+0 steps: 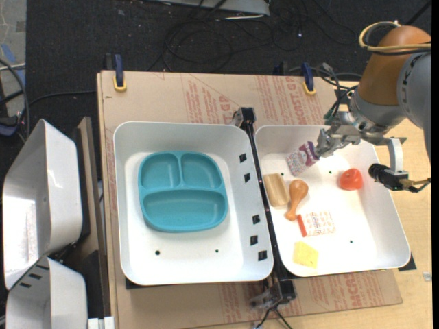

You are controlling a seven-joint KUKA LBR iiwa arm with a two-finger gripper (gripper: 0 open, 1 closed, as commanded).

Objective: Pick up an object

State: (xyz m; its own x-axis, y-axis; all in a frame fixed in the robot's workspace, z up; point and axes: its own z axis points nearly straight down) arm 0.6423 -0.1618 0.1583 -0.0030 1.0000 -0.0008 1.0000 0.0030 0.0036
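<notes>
Left bin (130,204): one teal divided plate (183,190). Right bin (384,242): six items, one each, namely a crumpled wrapper (299,160), tan block (276,189), drumstick (297,196), red tomato (350,179), printed packet (317,223), yellow wedge (306,255). Gripper (319,149) at the wrapper; finger state indeterminate.
</notes>
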